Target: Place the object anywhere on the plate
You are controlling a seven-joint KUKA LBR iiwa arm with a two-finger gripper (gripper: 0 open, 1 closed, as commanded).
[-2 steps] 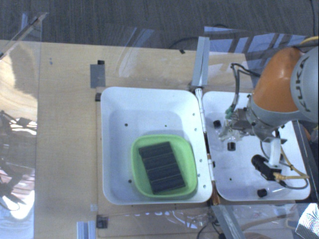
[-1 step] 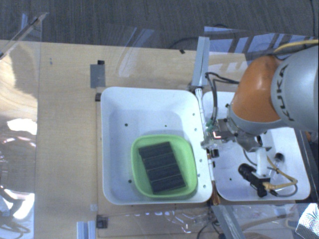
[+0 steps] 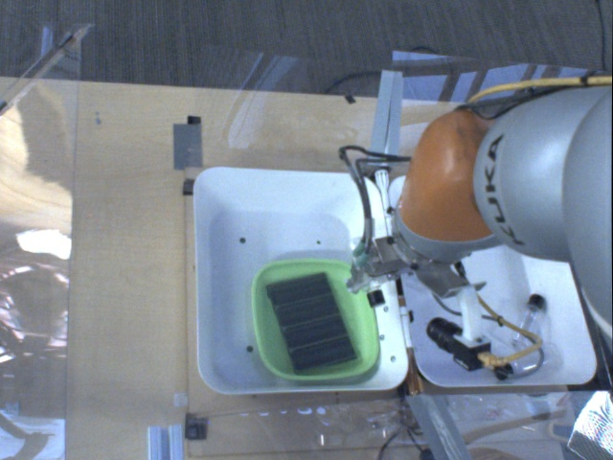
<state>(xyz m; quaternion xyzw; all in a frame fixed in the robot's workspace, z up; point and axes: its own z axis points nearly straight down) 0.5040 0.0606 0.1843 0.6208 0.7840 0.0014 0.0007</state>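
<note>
Pale wooden bench fills the lower part of the view, with dark grey ribbed carpet running across the top behind it. Two shallow white bins sit side by side on that bench. Over in the left white bin there's a light green, rounded-square plastic plate, down toward the bin's near right corner. And look at that: the black ribbed rectangular block lies flat on the plate, right in its middle, turned slightly off square to the rim. Reaching in from the right comes the grey arm, its orange band bulging large above the divide between the two bins. Below that band, the gripper hangs at the plate's upper right edge, just beside the block but apart from it, with nothing seen in its grasp. Whether the claw is apart or together, I cannot tell from this angle. The right white bin lies mostly under the arm.
</note>
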